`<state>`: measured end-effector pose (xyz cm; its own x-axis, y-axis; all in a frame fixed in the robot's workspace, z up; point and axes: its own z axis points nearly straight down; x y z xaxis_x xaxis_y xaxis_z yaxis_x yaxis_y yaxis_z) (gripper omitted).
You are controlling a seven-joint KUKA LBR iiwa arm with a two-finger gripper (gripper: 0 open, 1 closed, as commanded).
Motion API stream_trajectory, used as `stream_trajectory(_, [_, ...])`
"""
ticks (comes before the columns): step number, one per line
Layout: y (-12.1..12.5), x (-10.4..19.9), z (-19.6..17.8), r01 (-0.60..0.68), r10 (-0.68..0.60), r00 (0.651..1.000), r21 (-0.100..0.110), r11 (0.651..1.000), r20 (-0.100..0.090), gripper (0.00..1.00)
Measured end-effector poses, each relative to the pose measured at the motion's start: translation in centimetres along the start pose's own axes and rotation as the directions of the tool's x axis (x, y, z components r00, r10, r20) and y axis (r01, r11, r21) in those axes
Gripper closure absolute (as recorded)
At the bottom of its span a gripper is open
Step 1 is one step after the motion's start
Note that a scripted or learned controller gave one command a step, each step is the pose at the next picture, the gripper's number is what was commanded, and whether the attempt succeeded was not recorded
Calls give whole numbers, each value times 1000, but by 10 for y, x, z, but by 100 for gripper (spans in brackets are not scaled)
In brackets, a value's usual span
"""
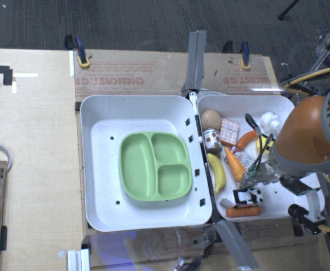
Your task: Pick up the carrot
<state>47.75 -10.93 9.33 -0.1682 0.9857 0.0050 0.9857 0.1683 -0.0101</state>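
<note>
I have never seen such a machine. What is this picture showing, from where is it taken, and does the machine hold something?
One camera above the bench looks down at a slant. The grey and orange shape at the right is a robot arm; its gripper hangs low over the right bin. That bin holds toy food: a carrot, a banana, a sausage and more. The left bin holds a green divided plate. I cannot tell whether the gripper holds anything.

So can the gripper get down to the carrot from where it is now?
Probably yes. The gripper hangs just beside the carrot, whose top lies bare, though a banana crowds its far side.
</note>
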Motion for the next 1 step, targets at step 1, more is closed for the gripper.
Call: stream_trajectory(1, [24,44,-95,-347,347,938,-5,938,3,100])
